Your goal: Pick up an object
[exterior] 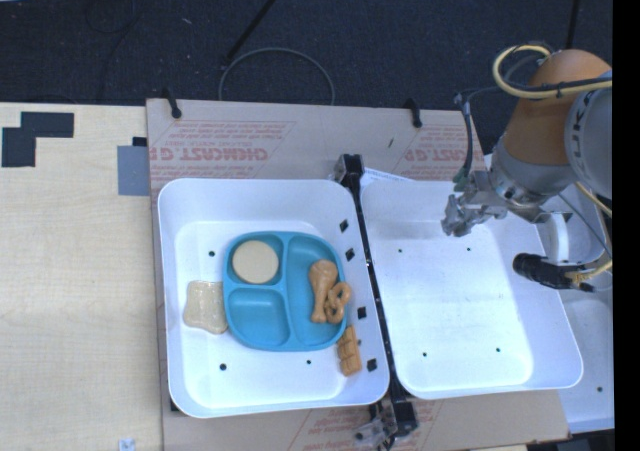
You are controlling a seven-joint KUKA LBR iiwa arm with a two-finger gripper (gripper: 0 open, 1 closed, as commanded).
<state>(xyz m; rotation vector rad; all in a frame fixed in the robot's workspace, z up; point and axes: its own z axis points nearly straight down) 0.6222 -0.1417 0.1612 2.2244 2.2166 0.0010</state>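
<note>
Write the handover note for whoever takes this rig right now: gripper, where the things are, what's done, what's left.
Gripper: over the upper left part of the right bin, nothing seen between its fingers; whether it is open or shut cannot be told.
Things: all in the left bin. Blue tray holds a round cracker and a pretzel. A pale toast piece lies against the tray's left edge; a small brown piece lies by its lower right corner.
Done: nothing picked yet.
Left: move to the left bin, grasp one thing, lift it.
</note>
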